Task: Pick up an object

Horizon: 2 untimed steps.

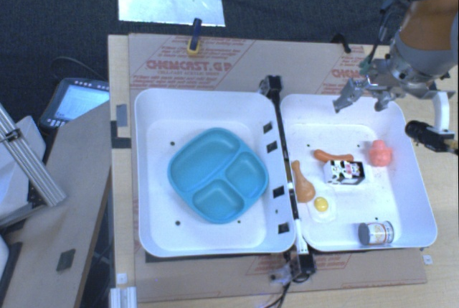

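Partly cropped arm (pixel 430 5), gripper (pixel 364 98) spread wide, small can (pixel 376 232) label unreadable.

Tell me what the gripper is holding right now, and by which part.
Nothing is held. The gripper hangs open above the far edge of the right bin, with no object between its fingers; the toys lie below in the bin.

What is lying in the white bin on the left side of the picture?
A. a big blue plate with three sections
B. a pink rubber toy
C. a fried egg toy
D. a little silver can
A: the big blue plastic plate with three sections lies alone in the left white bin, while the small toys sit in the right white bin.
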Available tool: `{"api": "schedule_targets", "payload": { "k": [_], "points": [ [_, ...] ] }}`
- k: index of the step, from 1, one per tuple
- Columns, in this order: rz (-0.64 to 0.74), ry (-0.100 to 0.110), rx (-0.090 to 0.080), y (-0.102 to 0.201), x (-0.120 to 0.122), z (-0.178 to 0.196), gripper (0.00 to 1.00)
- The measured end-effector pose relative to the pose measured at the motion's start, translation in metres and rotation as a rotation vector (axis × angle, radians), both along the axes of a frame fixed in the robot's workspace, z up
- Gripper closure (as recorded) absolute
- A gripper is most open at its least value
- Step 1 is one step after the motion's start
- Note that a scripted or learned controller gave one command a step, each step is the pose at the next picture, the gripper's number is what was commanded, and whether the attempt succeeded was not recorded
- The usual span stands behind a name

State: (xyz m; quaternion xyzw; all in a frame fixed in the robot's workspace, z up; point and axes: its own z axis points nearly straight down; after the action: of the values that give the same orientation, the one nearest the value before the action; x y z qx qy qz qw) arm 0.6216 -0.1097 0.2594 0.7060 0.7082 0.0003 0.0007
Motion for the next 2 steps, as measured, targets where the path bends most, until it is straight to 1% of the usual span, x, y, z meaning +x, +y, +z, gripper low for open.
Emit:
{"api": "schedule_targets", "payload": {
  "k": [1, 2],
  "points": [
    [-0.002, 0.004, 0.001, 0.003, -0.010, -0.049, 0.00],
    [-0.002, 0.006, 0.001, 0.008, -0.018, -0.106, 0.00]
  ]
}}
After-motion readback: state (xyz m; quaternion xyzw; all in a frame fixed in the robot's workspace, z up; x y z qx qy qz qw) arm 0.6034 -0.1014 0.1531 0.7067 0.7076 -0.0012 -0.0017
